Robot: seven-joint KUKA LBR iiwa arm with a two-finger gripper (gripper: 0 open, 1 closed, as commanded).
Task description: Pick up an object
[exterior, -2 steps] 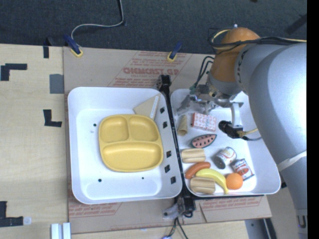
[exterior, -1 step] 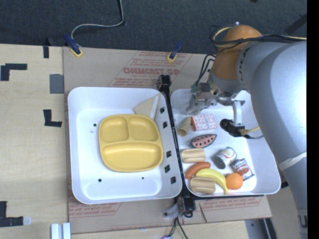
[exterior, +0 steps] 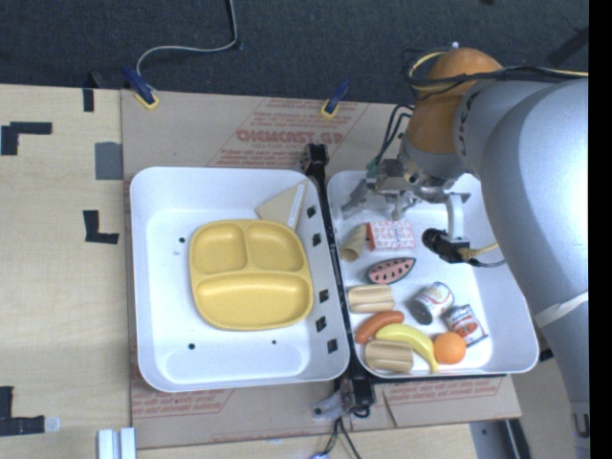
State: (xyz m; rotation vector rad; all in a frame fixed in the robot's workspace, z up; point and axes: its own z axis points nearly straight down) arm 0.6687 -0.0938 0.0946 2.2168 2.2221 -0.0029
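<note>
Probably the easiest pick is the small red-and-white carton (exterior: 390, 234), lying at the far end of the right bin (exterior: 497, 304) directly under the hand (exterior: 387, 191). It looks light, stiff, flat-sided; grip across its narrow sides. Whether the hand is spread, I cannot tell.

Just below the gripper (exterior: 387, 199), a red-white carton (exterior: 390, 234); further below, watermelon slice (exterior: 391, 272), hot dog bun (exterior: 371, 298), banana (exterior: 413, 340).
</note>
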